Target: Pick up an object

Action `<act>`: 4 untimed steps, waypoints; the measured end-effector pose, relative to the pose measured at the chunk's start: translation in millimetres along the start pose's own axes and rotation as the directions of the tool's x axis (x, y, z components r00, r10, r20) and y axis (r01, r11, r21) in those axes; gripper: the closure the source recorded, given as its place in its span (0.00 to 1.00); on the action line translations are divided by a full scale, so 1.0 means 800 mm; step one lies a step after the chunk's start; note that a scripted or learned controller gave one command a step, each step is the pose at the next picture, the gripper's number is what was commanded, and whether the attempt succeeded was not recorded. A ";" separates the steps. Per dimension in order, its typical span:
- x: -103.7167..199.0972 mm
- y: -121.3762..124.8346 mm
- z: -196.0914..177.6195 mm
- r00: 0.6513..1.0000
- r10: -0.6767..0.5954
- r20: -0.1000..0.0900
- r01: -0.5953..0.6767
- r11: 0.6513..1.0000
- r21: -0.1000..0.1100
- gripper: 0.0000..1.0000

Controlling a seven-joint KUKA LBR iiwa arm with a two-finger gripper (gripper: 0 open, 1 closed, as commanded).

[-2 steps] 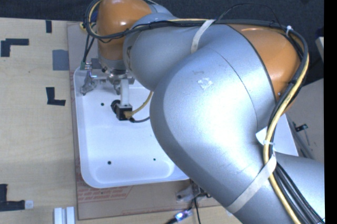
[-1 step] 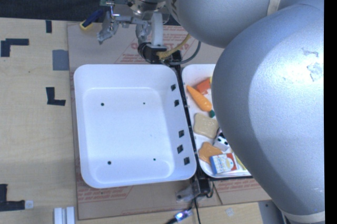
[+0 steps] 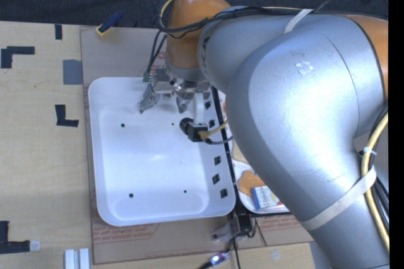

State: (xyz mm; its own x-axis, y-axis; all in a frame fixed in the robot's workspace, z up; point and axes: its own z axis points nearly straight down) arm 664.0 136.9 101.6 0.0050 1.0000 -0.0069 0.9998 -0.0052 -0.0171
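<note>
The big grey arm (image 3: 303, 129) reaches in from the right and covers much of the right side. Its orange band (image 3: 186, 28) sits above the wrist, near the top of the left bin (image 3: 107, 154). The gripper (image 3: 165, 102) hangs over the top edge of this white bin. Its two fingers (image 3: 146, 101) point down and stand apart, and nothing is between them. A black cable (image 3: 192, 130) curls just below the wrist. The left bin's floor is white with a few small dark dots. The right bin (image 3: 243, 168) is mostly hidden under the arm. In the small part that peeks out lies a blue and white box (image 3: 265, 197) with an orange thing (image 3: 245, 180) just beside it. These are well apart from the gripper. Near the top left of the brown bench (image 3: 38, 148) lies a small blue and yellow thing (image 3: 109, 23).
</note>
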 end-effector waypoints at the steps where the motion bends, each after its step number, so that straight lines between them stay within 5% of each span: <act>1: 0.106 -0.030 -0.069 1.000 -0.015 -0.010 0.015 1.000 -0.018 0.00; 2: 0.087 0.000 -0.375 1.000 -0.009 -0.011 0.008 0.999 -0.035 0.00; 3: 0.088 -0.002 -0.372 1.000 -0.010 -0.004 0.010 1.000 -0.016 1.00; 4: 0.087 -0.002 -0.371 1.000 -0.010 -0.003 0.010 1.000 -0.015 0.00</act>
State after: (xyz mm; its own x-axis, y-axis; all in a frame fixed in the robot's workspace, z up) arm 667.9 208.9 398.0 -0.0047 1.0000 -0.0034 1.0000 0.0047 -0.0024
